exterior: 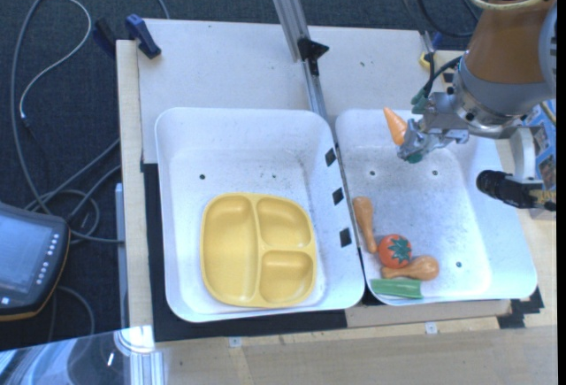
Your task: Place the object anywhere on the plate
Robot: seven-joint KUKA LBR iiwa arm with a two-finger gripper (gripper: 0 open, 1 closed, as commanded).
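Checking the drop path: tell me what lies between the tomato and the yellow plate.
In the camera view, a carrot and the two bins' adjoining rims lie between the tomato and the plate.

The arm (513, 29) runs off the top and right edges, so you only get the wrist end of it. Honestly can't tell if the gripper (412, 149) has anything pinched; the orange carrot-like piece (395, 124) sits right against it and the arm's body covers the join. The green toy (395, 288) at the right bin's near rim is partly tucked under the tomato (395, 249). The dark tablet-like device (26, 259) is chopped by the left edge. The shiny thing (71, 361) bottom left is cut off and blurry.
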